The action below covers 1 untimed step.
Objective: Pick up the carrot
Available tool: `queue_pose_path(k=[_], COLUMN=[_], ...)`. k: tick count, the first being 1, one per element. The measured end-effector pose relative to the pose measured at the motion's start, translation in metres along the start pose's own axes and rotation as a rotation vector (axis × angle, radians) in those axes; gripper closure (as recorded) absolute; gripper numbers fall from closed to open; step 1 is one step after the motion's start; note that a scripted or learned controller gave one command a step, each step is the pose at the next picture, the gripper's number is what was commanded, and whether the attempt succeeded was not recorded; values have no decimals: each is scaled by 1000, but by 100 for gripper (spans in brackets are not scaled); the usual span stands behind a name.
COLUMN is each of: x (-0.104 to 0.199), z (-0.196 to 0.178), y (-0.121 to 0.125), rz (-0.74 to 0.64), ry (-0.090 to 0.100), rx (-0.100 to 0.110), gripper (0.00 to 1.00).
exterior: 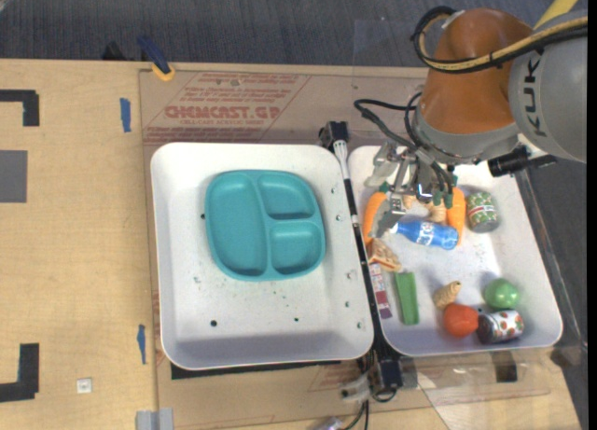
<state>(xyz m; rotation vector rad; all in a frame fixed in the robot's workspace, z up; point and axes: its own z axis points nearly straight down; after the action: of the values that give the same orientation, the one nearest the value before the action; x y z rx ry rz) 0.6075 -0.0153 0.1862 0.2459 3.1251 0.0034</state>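
Overhead, seen at a slant: two shallow white bins side by side on a tan bench, taking the blue bottle point(427, 233) in the right bin point(541, 270) as landmark. Just left of the bottle, an orange carrot point(374, 215), narrow and elongated, lying roughly upright along the bin's left wall, smooth-skinned with its upper end partly hidden under the gripper point(417, 190). Directly above the bottle, that gripper, hanging from the grey arm with its orange band point(469, 69); metal fingers pointing down among clutter, too tangled to judge how far apart, nothing clearly clamped between them. Just right of the bottle, a second orange piece point(456, 210), standing tall and thin, touching the bottle's right end. Further right, a green patterned ball point(481, 211). Below the bottle, a green stick point(407, 296); below and right, a red tomato point(459, 320), a green apple point(502, 293), a small can point(502, 325) and a pale shell-like piece point(447, 294). Well left of the bottle, in the left bin point(187, 325), a teal divided plate point(265, 223).
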Motion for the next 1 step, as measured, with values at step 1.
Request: queue_pose_path(k=[1], x=[0], z=[0], y=[0], rz=[0], ry=[0], rx=[0], gripper=[0])
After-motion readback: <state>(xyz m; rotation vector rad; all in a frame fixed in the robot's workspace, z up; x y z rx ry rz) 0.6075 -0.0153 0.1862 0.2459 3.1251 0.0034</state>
